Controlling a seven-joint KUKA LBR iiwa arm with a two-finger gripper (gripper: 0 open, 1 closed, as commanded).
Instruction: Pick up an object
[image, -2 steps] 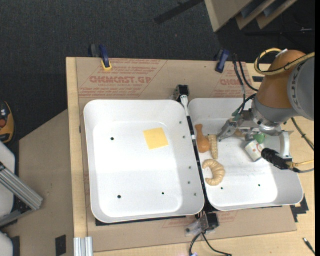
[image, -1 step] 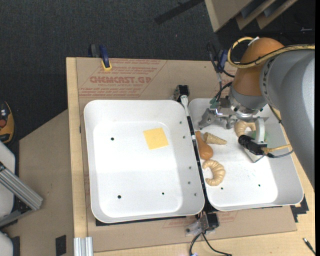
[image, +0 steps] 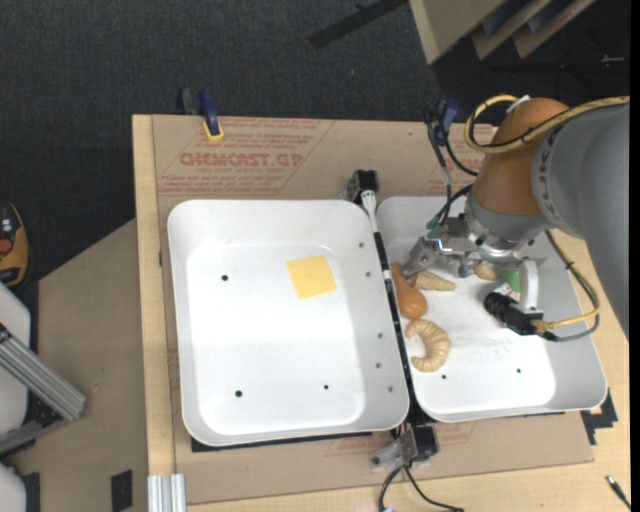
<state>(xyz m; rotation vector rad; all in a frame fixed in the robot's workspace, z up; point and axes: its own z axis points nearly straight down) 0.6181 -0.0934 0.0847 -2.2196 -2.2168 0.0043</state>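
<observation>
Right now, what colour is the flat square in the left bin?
Yellow; the square shows plainly in the camera view, lying on the white left bin.

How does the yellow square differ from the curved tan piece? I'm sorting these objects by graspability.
The yellow square is flat with straight edges; the curved tan piece is rounded, bent like a crescent and looks ridged. The yellow square lies alone in the left bin, far from the arm; the curved tan piece lies in the right bin, close below the pincer. Both rest loose on a white bin floor.
</observation>
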